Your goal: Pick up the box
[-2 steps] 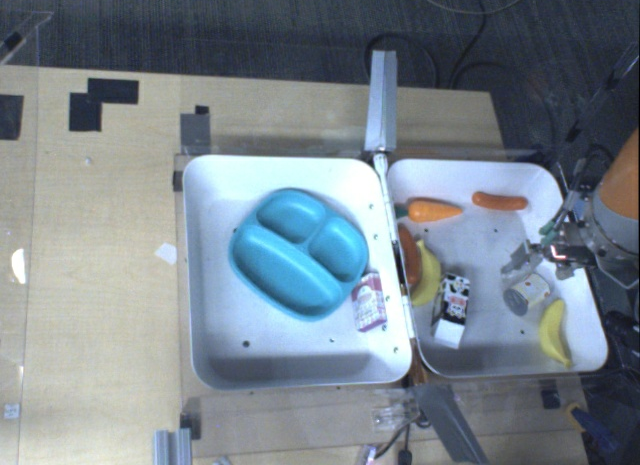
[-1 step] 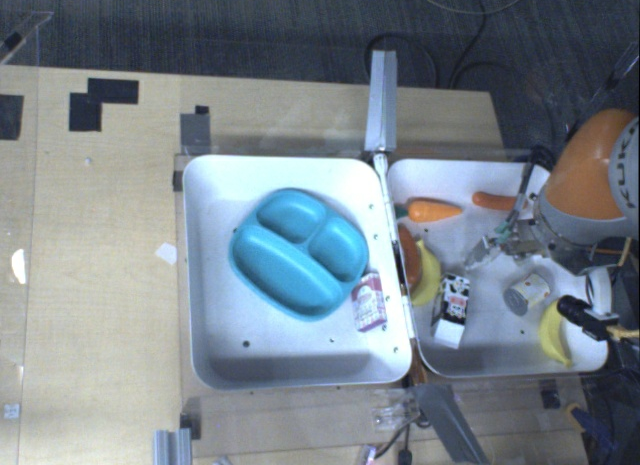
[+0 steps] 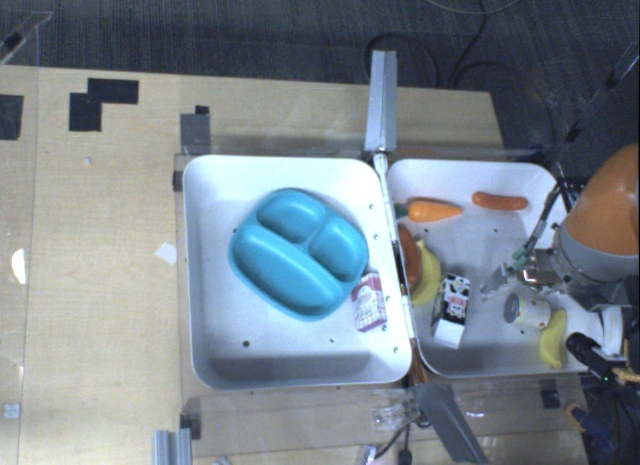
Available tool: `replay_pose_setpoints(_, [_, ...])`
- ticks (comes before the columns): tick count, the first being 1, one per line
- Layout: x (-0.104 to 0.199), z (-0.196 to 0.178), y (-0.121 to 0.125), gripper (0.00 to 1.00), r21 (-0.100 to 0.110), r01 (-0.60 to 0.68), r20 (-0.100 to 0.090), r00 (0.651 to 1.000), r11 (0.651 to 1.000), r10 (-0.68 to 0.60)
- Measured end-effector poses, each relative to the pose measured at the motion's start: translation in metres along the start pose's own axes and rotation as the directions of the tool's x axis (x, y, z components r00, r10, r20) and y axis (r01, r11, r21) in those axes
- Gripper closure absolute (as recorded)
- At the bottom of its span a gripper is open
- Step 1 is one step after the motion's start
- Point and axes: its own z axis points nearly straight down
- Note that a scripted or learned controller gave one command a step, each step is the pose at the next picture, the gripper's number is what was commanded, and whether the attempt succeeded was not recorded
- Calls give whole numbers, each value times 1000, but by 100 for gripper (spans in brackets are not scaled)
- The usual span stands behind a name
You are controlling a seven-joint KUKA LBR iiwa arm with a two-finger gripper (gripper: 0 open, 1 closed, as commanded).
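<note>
Reaching over the glossy right bin (image 3: 540, 178), the grey-and-orange arm (image 3: 605, 218) hangs its gripper (image 3: 522, 278) near the box (image 3: 453, 310); whether it is open or closed cannot be told. It would do best to move left and centre squarely across the small black-and-white carton's flat sides, clear of the smooth curved banana (image 3: 428, 271) just beside it.

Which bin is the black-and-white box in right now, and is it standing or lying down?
The box is lying flat on the floor of the right bin, near its left wall beside the banana.
</note>
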Motion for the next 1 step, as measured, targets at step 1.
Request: replay_pose_setpoints(1, [0, -11, 2, 100, -7, 1, 1, 1000, 1000, -1])
